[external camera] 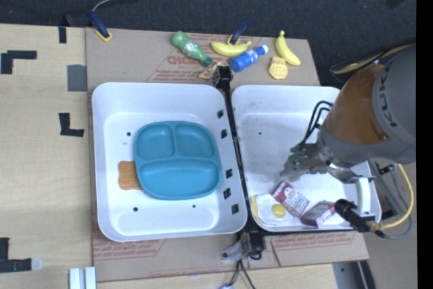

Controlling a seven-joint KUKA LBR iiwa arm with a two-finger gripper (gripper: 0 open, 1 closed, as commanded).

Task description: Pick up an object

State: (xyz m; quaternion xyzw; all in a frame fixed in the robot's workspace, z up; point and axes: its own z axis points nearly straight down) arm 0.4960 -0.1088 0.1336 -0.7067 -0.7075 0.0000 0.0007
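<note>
Nearest our lens, the grey arm with its orange band (369, 112) reaches in from the right over the right-hand shallow white bin (270, 101). Its jaws (298, 164) hang low above the bin floor, just up from the objects; we cannot tell whether they are spread or pressed together, and we see nothing between them. Beside it, the left-hand white bin (108, 145) carries a blue three-compartment plastic plate (178, 160), with a flat orange piece (126, 176) tucked against the plate's left edge. The cardboard-covered worktop (135, 54) behind the bins bears a green toy bottle (191, 48), a blue bottle (247, 58), two yellow toy bananas (230, 48) and a small yellow corn cob (277, 68). In the right bin's near corner lie a red-and-white packet (291, 198), a dark red wrapper (318, 213) and a small yellow round piece (278, 210).
</note>
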